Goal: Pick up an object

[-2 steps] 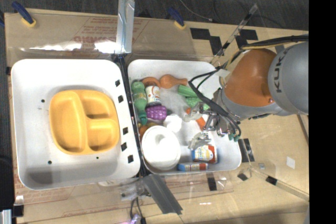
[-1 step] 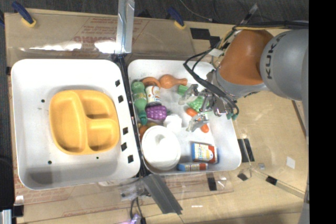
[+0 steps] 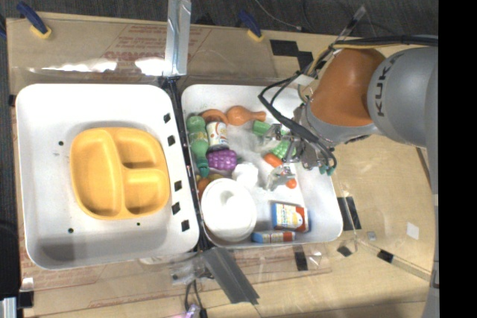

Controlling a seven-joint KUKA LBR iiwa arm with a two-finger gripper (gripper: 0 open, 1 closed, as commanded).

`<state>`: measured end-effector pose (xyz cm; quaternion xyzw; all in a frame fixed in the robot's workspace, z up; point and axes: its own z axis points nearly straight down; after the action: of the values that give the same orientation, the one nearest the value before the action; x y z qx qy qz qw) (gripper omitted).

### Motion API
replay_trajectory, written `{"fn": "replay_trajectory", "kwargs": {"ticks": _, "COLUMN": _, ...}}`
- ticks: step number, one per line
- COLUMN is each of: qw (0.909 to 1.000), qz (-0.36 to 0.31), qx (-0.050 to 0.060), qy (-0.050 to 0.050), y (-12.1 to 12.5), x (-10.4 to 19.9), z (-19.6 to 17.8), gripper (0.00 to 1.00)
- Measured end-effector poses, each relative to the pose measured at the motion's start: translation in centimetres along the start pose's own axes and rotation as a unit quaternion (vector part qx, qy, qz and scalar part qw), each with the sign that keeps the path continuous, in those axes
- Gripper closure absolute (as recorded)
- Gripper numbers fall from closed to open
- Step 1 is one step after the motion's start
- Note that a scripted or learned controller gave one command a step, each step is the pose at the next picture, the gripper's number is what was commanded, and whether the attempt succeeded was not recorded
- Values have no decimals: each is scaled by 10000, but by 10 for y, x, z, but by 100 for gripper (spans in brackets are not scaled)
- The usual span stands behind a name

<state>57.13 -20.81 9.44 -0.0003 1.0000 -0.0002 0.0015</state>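
The right bin point(image 3: 320, 199) holds a heap of small toys: purple grapes point(image 3: 221, 159), a green bottle-like piece point(image 3: 198, 138), a small can point(image 3: 217, 133), an orange gourd shape point(image 3: 244, 115), a white round lid point(image 3: 228, 206), an orange packet point(image 3: 287, 217) and a marker point(image 3: 273, 237). My gripper point(image 3: 281, 159) reaches down into the middle of this bin from the right, over a small orange piece point(image 3: 274, 159) and a green piece point(image 3: 261, 127). Cables and the wrist hide most of it.
The left bin point(image 3: 45, 108) holds a yellow divided tray point(image 3: 119, 172). A metal divider clip point(image 3: 178, 37) stands at the back between the bins. Black cables loop off the orange-banded wrist point(image 3: 344, 91) over the right bin's back right corner.
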Motion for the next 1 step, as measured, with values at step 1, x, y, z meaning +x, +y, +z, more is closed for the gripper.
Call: {"fn": "replay_trajectory", "kwargs": {"ticks": 1, "qw": 10000, "qz": -7, "qx": -3, "qy": 8, "y": 0, "x": 3, "z": 1, "gripper": 0}}
